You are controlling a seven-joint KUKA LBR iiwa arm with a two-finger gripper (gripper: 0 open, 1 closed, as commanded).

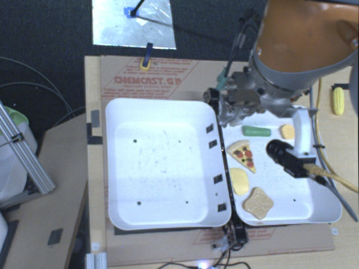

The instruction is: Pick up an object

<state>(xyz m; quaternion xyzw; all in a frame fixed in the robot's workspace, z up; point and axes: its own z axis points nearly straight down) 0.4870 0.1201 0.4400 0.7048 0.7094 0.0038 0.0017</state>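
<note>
Progress: in my judgement the pick is not done yet; you see nothing lifted, and every object lies on the floor of the right shallow white bin.
Gripper: the grey metal gripper is low at the upper left corner of that bin, close to the wall shared with the left white bin. I cannot tell if it is open or closed.
Nearest object: the green bean-shaped plastic piece, just beside the gripper.
Other objects: the triangular toy pizza slice, the pale yellow round piece, the brown toy toast slice and the small orange-yellow piece.
Left to do: you must grasp one object and raise it.
Hidden: the big orange and grey arm covers the far edge of the right bin, and the tool's tip is a dark jumble.
</note>
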